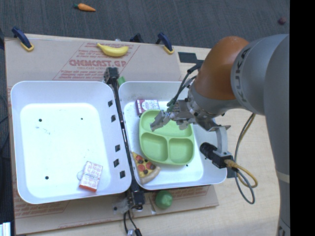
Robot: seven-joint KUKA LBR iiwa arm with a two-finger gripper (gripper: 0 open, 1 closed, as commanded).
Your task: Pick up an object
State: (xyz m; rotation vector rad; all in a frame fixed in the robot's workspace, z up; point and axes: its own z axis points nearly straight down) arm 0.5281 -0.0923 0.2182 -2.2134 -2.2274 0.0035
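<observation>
Nearest on the surface (256, 200), a green round ball (164, 199) sits outside the right white bin (211, 173). Farther in, a pizza-slice toy (144, 167) touches the green divided plastic tray (166, 139); the hand (158, 122) hovers over its far-left rim, apparently open and holding nothing.

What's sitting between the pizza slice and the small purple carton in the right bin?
In the camera view, the green divided plastic tray lies between the pizza slice and the small purple carton, touching or overlapping both.
</observation>
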